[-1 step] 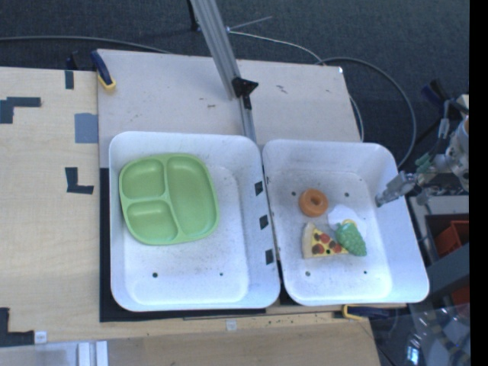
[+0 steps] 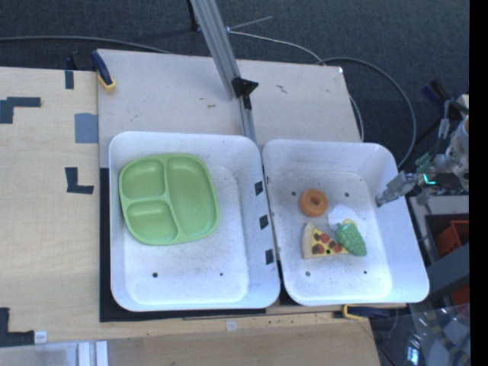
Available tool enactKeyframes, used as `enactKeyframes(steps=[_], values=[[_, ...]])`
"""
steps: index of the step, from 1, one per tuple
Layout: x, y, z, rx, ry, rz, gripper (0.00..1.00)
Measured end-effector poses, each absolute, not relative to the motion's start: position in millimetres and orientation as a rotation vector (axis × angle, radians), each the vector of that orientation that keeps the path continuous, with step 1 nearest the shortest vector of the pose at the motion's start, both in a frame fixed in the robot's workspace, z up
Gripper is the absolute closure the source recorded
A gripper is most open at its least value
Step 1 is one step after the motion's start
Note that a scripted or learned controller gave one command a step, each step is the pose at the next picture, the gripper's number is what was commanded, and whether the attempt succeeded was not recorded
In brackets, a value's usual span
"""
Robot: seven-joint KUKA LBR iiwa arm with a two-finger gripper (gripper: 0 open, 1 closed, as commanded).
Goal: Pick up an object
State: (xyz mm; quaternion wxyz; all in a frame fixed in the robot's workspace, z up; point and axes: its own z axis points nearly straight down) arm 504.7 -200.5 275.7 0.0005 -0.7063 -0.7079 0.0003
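Observation:
Three toy foods lie in the right bin (image 2: 381, 280). A small orange-brown donut (image 2: 313, 202) sits near its middle. Just in front of it lies a pizza slice (image 2: 322, 242), with a green leafy vegetable toy (image 2: 351, 238) touching its right side. My gripper (image 2: 389, 194) hangs over the bin's right rim, to the right of the donut and apart from all three toys. Nothing shows in its grasp.
The left bin (image 2: 183, 280) holds a green divided plate (image 2: 168, 198). A metal pole (image 2: 221, 44) slants down from the top to the gap between the bins. Cables and equipment crowd the right side beyond the bench.

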Motion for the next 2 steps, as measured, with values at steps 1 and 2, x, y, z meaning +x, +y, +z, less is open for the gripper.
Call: enactKeyframes(steps=[1, 2], values=[[506.2, -203, 224, -2.217, -2.219, 0.006, 0.0], [504.1, -203, 159, -2.216, -2.217, 0.007, 0.0]])
